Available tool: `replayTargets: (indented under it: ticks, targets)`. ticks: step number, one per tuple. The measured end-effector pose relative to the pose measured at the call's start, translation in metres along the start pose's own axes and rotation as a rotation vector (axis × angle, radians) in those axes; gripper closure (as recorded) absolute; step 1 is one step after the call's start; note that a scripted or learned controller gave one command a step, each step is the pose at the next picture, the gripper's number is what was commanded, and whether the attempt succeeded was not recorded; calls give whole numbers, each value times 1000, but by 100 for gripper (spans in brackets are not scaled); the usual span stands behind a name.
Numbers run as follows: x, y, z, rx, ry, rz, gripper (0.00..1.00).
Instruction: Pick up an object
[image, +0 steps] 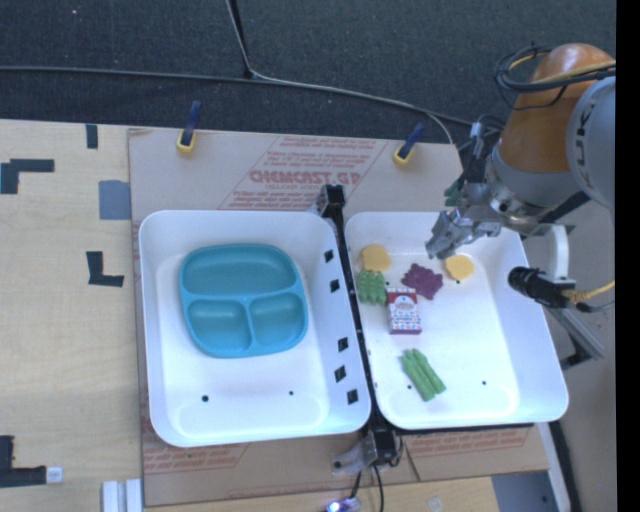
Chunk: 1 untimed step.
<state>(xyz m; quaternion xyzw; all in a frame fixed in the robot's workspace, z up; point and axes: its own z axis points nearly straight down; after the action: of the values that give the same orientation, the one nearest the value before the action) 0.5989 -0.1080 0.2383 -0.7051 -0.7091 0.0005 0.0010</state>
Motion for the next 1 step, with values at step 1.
replayTargets:
  ticks: [1]
  targets:
    - [45, 3, 2, 0, 0, 0, 100]
